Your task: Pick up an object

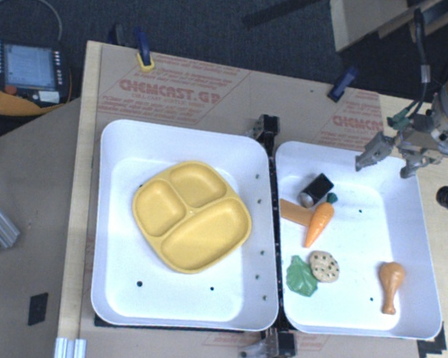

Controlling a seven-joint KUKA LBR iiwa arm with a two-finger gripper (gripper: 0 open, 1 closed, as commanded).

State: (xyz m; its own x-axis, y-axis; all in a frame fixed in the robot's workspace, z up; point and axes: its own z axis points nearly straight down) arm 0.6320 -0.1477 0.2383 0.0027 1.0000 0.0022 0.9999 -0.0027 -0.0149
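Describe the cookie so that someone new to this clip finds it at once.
Start at the right bin, the one that holds the small toy foods. In its lower middle, below the carrot, lies the cookie, its left edge against a green leaf-shaped piece. It is the only round, flat, tan piece with dark specks; the drumstick to its right is long and plain.

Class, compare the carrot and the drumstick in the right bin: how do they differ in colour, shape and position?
The carrot is bright orange with a green top; the drumstick is paler tan-orange all over. The carrot tapers to a point at its lower end; the drumstick has a rounded bulb above a thin shaft. The carrot lies near the bin's left side, touching other items; the drumstick lies alone near the right wall. Both are toy foods lying flat in the right bin.
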